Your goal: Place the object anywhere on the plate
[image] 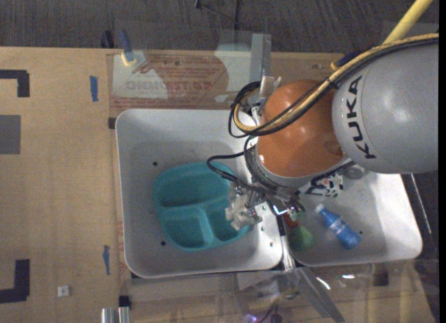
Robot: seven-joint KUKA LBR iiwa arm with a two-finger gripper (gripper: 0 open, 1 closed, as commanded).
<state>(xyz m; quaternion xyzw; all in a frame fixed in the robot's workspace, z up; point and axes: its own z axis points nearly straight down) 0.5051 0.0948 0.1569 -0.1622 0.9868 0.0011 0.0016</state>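
Two white bins sit side by side on the tabletop, and the camera view looks down on both. In the left bin a teal plate with three sections lies toward the bin's right edge. The arm hangs over the seam between the bins, its orange band hiding much of it. The end effector hovers at the plate's right rim, and something small and pale shows at its tip; whether it is clenched on that or released cannot be told from this angle. In the right bin a blue bottle lies near the front edge, with a green thing just beside it by the front left corner.

Judging by the position, this is the placing step: the tip is over the plate. The next move calls for lowering onto a plate section and letting go, provided the pale thing really is held.
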